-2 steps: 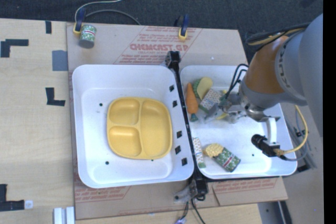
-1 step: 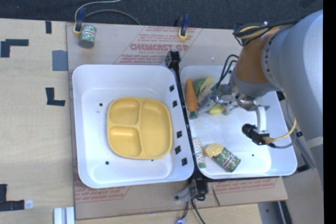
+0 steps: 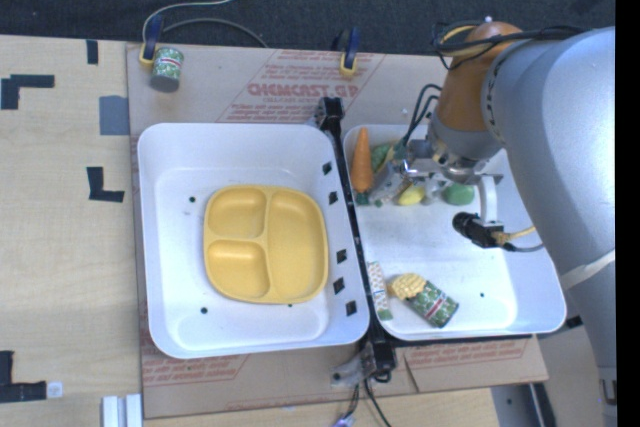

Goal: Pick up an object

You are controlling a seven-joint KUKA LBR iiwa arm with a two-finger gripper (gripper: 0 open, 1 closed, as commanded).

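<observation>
Reading "CHEMCAST" on the brown board [image 3: 300,87] — gripper [image 3: 415,177] among toys, grip state unclear.

You see two smooth, glossy white plastic bins [image 3: 170,215] on matt brown cardboard [image 3: 290,85]. The yellow tray [image 3: 266,243] looks like satin plastic. The arm's shell [image 3: 560,135] is smooth matt grey, and the bench [image 3: 60,245] is pale wood-grain.

Yellow divided plate [image 3: 266,243] sits in the left bin [image 3: 160,215]. Gripper [image 3: 420,177] is down in the right bin [image 3: 520,305], near a carrot [image 3: 361,160].
</observation>
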